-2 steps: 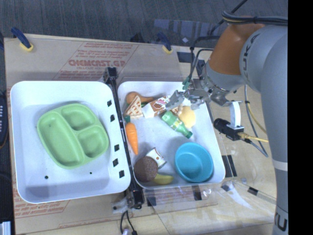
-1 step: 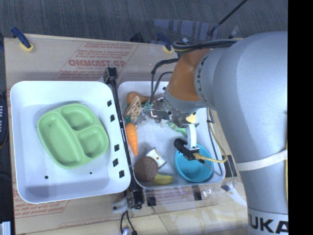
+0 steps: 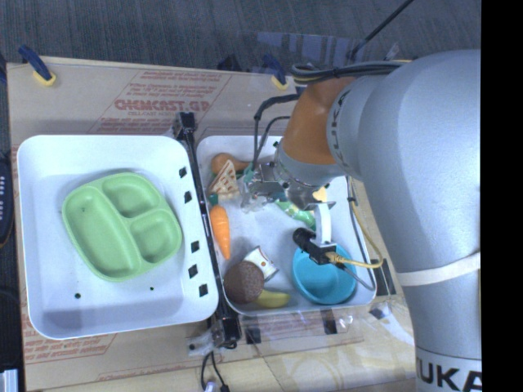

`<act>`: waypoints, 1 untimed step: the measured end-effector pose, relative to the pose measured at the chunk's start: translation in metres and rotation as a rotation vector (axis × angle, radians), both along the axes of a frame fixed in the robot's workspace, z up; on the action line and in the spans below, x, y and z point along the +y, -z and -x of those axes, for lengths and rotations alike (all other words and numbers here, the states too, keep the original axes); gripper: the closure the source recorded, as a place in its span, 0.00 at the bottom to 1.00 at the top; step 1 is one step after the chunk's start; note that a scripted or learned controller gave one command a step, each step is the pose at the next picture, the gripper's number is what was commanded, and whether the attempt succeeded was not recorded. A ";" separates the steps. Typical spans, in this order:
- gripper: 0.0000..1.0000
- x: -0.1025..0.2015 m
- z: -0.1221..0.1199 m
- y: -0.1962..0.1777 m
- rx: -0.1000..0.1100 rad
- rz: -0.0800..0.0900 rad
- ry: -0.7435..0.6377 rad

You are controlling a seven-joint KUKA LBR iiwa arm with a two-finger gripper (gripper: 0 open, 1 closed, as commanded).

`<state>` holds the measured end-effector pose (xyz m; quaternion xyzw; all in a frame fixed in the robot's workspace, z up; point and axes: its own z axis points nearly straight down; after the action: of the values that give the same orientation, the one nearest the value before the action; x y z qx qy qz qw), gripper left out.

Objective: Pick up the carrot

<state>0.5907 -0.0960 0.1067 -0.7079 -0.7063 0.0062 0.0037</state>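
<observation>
Left bin (image 3: 33, 243) holds a green divided plate (image 3: 122, 224). Right bin (image 3: 369, 296): carrot (image 3: 220, 229) by its left wall, blue bowl (image 3: 323, 278), brown ball (image 3: 243, 282), banana (image 3: 274, 299). Gripper (image 3: 260, 188) above carrot; its state can't be told.

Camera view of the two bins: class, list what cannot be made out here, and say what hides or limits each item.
- Gripper: whether it is open or shut; its metal parts blur together.
- Right bin: its far right part is covered by the arm.
- Green item beside the gripper: identity unclear, mostly hidden by the wrist.
- Small can near the carrot: label too small to read.
</observation>
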 end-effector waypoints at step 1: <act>1.00 0.072 -0.020 -0.087 -0.009 -0.002 0.385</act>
<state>0.6110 -0.0238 0.1935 -0.8298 -0.5580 0.0017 0.0022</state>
